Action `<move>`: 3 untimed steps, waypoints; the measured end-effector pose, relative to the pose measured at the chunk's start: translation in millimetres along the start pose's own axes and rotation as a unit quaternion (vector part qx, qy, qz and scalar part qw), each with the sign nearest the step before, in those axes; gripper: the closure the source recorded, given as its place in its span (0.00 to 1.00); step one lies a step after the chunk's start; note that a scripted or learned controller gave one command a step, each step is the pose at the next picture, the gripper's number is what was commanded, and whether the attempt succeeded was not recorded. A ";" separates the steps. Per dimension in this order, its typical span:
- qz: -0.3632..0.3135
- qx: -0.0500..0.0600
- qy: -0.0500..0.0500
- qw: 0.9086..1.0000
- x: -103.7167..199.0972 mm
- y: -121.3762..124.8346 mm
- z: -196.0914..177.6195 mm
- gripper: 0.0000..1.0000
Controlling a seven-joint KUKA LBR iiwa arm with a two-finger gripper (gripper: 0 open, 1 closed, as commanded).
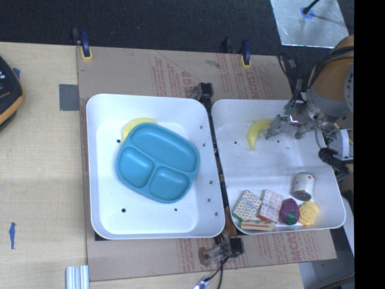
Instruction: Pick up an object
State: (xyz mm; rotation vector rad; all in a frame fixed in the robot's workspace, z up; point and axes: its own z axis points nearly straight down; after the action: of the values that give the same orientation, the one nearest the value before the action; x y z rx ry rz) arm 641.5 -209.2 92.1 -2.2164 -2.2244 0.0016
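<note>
**My tool low in the right bin, beside the banana**

I reach in from the right, and my tool sits low over the far part of the right bin. Its metal fingers splay out toward the left and right, so it looks released, with nothing between them. The banana lies just to the left of my tool, near it but apart from it, a small yellow curve on the white floor of the bin.

The rest of the right bin's load is gathered along its near edge. A small white can with a dark end lies on its side near the right wall. Below it sits a yellow corn-like piece, touching a purple piece on its left. Left of those are a pink-and-white packet and a green-checked packet, side by side, with a flat sandwich-like piece just in front of them against the rim.

The left bin holds a blue divided plate, tilted across the middle, with three compartments facing up. A yellow object pokes out from under its far edge; I cannot tell what it is.

Both bins rest on a brown cardboard sheet clamped to the wooden surface.
</note>
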 end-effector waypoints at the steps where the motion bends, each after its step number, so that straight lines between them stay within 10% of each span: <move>1: -0.001 0.001 0.000 1.000 49.5 14.9 0.2 0.00; 3: -0.001 0.005 -0.001 1.000 114.3 13.6 1.0 0.00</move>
State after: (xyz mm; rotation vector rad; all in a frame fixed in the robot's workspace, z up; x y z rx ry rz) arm 654.6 -94.8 91.1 -2.2098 -2.2228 0.0151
